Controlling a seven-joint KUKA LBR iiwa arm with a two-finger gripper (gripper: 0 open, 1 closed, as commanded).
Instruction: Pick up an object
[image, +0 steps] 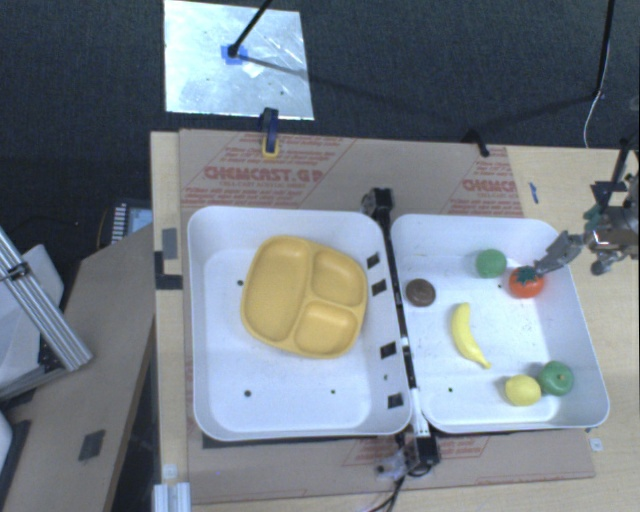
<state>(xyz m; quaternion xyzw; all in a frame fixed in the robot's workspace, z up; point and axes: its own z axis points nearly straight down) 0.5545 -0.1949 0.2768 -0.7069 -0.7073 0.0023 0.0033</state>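
i see my end effector (552, 256) reaching in from the right edge, low over the upper right corner of the right bin (590, 345). its grey tip sits right against the top of an orange-red tomato-like fruit (526, 283), though i cannot tell whether the tip is released or clenched, or whether it grips anything.

just left of the end effector, beside the tomato, lies a round green fruit (490, 263). further left, near the bin's inner wall, is a small brown disc-shaped object (420, 292). below and left of the end effector, a yellow banana (467, 335) lies at a slant in the middle of the bin. well below the end effector, in the bin's near right corner, a yellow lemon (522, 390) and a green apple (556, 378) sit touching each other.

far left of the end effector, the left bin (215, 300) holds a yellow divided plate (303, 295) with three compartments. both bins rest on a worktop (340, 170) covered by printed cardboard.
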